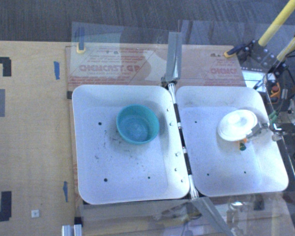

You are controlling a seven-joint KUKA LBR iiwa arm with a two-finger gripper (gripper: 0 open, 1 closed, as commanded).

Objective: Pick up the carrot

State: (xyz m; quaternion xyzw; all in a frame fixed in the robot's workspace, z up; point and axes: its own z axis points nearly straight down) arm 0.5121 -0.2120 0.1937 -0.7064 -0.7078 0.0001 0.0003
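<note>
The carrot [243, 144] is a tiny orange piece with a green end. It lies on the floor of the right bin [226, 181], just below the lower right edge of a white round dish [237, 125]. Whether it touches the dish is too small to tell.
A teal bowl [137, 124] stands upright in the left bin [113, 181], toward its back. A thin grey piece [259, 130] runs from beside the carrot to the right bin's right rim. Yellow poles [280, 18] and cables stand beyond the back right corner.
</note>
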